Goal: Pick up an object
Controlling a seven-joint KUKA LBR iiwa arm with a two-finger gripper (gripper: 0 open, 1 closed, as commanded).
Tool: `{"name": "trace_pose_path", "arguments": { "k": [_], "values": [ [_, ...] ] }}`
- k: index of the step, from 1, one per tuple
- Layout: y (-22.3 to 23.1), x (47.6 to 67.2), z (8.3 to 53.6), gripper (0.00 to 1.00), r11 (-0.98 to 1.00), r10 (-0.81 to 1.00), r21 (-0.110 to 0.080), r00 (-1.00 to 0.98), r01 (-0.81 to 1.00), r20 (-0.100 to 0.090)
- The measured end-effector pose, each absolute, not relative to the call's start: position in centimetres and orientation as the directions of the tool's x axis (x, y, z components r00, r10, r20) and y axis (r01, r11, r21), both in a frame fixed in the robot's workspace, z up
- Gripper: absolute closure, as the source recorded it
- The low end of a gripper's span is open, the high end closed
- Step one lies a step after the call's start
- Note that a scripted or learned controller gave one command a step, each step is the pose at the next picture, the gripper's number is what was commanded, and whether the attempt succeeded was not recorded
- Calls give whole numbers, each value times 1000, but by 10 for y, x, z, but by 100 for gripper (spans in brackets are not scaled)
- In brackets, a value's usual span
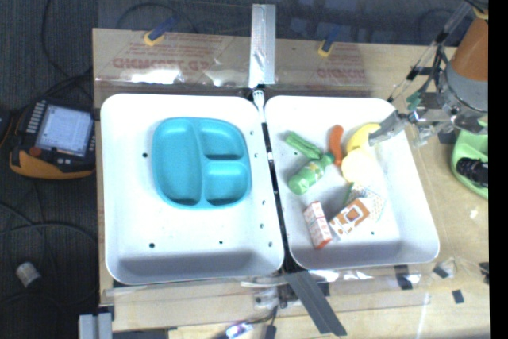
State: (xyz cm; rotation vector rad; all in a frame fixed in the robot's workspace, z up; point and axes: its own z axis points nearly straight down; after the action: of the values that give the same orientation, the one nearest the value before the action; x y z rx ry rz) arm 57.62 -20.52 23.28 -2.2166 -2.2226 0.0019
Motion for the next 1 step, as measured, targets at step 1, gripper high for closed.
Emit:
{"name": "trace_pose_path", "arguments": {
  "k": [1],
  "values": [
    [-176, 600, 160, 0, 134, 991, -3, -134, 991, 0]
  ]
}}
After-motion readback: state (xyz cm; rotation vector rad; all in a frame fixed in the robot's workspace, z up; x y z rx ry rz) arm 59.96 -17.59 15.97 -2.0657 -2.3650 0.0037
